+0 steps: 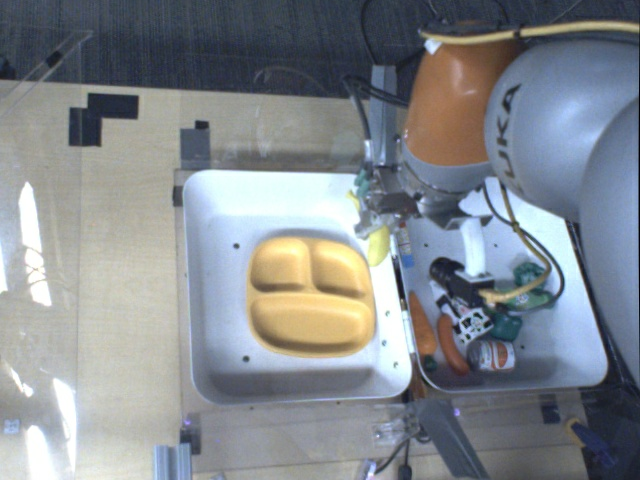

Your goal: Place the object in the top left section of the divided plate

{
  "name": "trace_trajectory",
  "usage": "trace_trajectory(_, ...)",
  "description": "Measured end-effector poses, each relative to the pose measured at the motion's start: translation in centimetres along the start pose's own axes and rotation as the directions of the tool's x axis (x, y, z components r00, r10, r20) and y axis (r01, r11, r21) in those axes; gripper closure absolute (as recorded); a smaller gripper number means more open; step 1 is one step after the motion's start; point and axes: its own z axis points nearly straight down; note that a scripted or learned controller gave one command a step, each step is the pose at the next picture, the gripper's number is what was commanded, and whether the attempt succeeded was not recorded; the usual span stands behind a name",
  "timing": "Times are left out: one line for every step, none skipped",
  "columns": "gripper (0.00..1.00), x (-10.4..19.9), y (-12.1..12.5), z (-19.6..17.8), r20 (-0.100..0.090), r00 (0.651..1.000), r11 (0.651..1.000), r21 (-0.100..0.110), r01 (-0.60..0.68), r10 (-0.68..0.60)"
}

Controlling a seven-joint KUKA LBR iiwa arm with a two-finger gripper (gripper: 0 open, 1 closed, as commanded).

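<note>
The yellow divided plate (308, 296) lies in the middle of the left white bin (215, 368), with two small sections at the top and one long section below. My gripper (379, 211) hangs over the left bin's right edge, just above and right of the plate's top right section. It is shut on a small yellow-green object (378, 247), whose lower end sticks out beneath the fingers. The plate's sections hold nothing.
The right bin (585, 363) holds an orange carrot (422, 330), a red piece (453, 354), a tin can (492, 356), green items (506, 324) and a white bottle (472, 249). The big grey arm overhangs that bin. A ridge divides the two bins.
</note>
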Motion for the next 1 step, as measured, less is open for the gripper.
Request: trace_trajectory(1.0,6.51,1.88,-0.72,-0.001,0.998,0.998,0.0,0.067,-0.067)
